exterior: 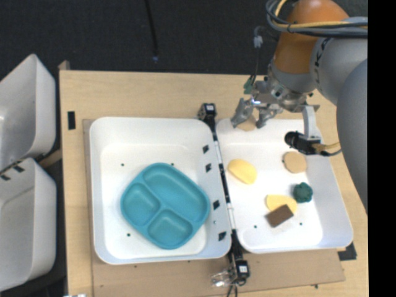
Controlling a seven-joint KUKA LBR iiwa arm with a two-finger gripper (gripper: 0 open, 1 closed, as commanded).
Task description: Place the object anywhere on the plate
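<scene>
Grey two-finger gripper [250, 117], spread open and empty, over a tan piece [246, 127] just beneath, far from the blue divided plastic plate [164, 205]: likely glancing miss.

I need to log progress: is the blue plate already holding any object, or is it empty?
Empty. The blue plate in the left bin shows bare compartments; the food pieces, such as the yellow piece, lie in the right bin.
</scene>
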